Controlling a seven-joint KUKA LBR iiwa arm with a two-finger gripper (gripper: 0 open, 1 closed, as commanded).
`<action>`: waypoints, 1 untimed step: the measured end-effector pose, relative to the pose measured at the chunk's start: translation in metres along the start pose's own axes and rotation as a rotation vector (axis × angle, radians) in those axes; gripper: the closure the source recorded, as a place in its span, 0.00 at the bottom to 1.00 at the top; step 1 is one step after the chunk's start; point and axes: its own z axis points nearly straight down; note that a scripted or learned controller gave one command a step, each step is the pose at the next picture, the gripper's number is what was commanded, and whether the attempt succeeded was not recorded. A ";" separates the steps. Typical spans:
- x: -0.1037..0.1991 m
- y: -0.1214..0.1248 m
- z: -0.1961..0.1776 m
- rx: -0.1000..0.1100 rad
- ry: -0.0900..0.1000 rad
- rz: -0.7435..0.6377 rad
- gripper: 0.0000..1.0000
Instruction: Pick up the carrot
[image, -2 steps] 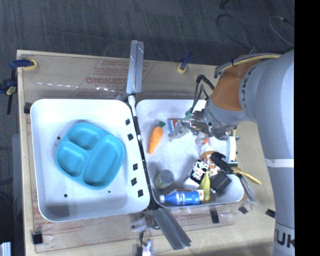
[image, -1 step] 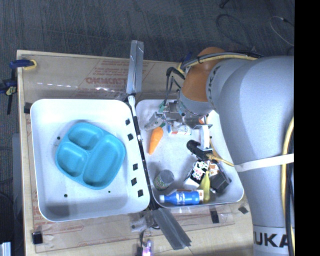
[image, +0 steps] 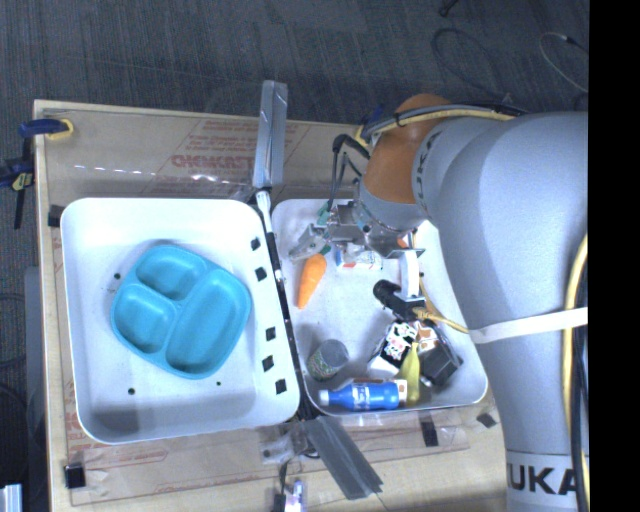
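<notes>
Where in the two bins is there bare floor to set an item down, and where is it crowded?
Left bin: bare floor all round the blue plate. Right bin: a small bare patch between carrot and grey cup. Its lower end is crowded with the bottle and packets.

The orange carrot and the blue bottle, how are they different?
The small orange carrot is pointed, tapering to a tip, while the blue plastic bottle is a rounded tube with a white cap end. The carrot stands nearly up and down in the picture near the top of the right white bin; the bottle lies sideways along the bottom wall. The carrot lies apart from the rest; the bottle is crowded by other items. Both lie in that same bin.
</notes>
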 end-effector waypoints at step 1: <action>0.000 0.001 -0.011 0.000 -0.001 -0.006 1.00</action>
